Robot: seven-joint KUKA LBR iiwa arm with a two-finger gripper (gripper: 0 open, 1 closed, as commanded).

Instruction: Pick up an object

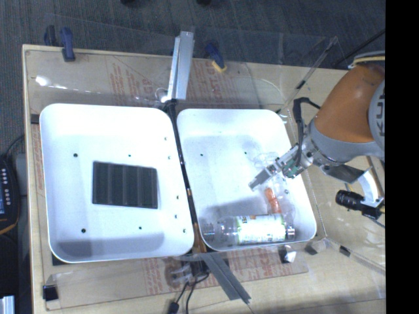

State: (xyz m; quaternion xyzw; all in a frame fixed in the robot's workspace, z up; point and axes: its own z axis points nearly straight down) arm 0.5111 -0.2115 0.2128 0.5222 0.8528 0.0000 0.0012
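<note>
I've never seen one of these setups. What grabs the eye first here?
Probably the orange-and-grey arm reaching in from the right, its end effector low over the right white bin. Near that bin's front wall lies a clear plastic bottle with a small orange object just above it. The left bin holds a dark ribbed rectangle.

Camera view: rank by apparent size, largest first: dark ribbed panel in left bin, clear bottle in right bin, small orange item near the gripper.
1. Dark ribbed panel, clearly largest.
2. Clear bottle, lying along the right bin's near wall.
3. Small orange item, smallest, just below the gripper.
</note>
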